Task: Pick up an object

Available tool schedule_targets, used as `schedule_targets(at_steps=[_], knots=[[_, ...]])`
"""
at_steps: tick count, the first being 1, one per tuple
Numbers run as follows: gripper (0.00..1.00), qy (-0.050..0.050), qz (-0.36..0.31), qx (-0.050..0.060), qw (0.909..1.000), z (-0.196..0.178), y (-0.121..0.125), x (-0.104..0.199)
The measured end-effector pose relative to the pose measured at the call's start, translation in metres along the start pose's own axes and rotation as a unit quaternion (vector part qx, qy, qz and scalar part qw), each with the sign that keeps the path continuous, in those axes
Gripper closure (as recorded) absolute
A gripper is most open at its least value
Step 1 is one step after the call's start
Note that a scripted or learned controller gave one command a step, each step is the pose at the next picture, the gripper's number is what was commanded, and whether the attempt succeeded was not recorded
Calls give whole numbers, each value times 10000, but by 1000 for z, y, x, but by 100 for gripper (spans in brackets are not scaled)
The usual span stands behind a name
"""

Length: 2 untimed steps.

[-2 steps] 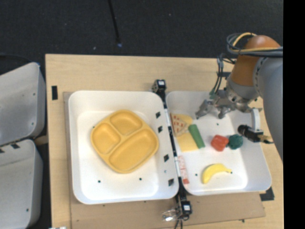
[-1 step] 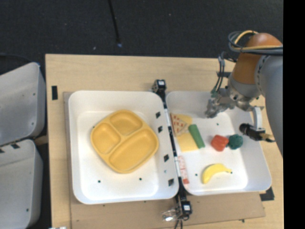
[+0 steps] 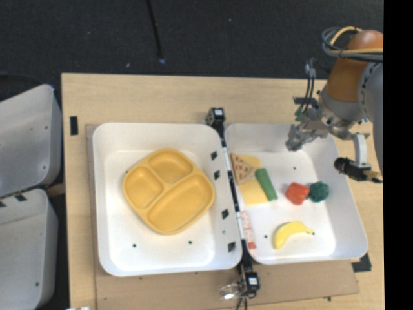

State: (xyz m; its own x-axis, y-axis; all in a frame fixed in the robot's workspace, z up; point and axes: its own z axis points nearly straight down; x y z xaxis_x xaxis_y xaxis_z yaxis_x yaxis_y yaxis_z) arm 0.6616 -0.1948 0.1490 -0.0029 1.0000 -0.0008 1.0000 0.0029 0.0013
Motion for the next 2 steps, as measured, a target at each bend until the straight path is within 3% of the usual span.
schedule_targets(at_steps=[2], knots=[[100, 1, -16, 4, 10000, -71, -1, -1]])
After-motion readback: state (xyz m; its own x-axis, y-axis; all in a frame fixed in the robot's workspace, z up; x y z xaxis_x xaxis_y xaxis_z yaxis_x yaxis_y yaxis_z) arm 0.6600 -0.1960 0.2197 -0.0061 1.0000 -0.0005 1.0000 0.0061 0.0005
